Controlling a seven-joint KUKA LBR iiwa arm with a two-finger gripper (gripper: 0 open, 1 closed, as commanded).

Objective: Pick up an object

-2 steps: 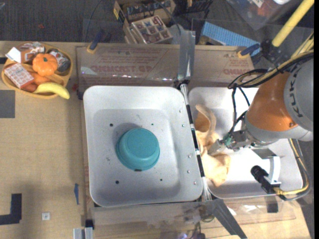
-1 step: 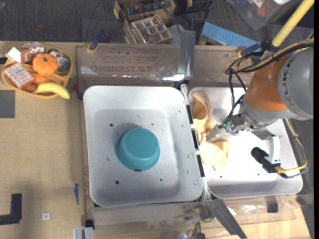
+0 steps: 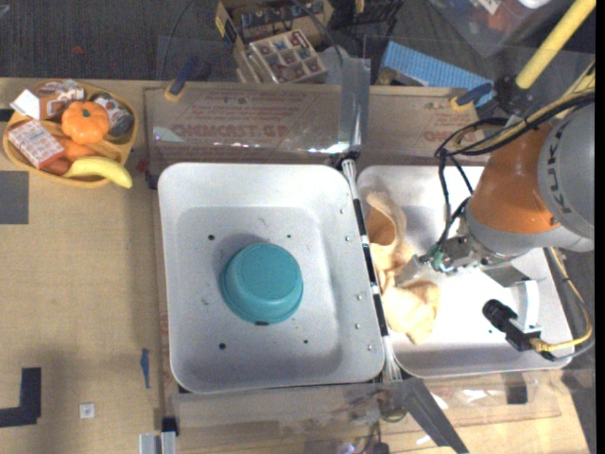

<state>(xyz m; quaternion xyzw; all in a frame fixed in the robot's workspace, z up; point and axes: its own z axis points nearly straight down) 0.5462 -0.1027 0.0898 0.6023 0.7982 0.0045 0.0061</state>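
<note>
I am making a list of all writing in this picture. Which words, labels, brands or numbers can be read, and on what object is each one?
"KUKA": partly readable, running vertically on the grey arm.
Reddish print on the cardboard wall behind the left bin: too blurred to read.
Labels on small boxes in the yellow basket: too small.
Box on the floor: unreadable.

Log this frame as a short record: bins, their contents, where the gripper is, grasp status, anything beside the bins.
left bin: teal bowl, upside down, near the middle
right bin: pale tan crumpled objects along its left wall
gripper: in the right bin, at the tan objects
grasp status: cannot tell; finger state unclear
arm: enters from the right, orange band above the wrist
off the bins: basket of toy food with a banana and a small pumpkin, far left
</note>
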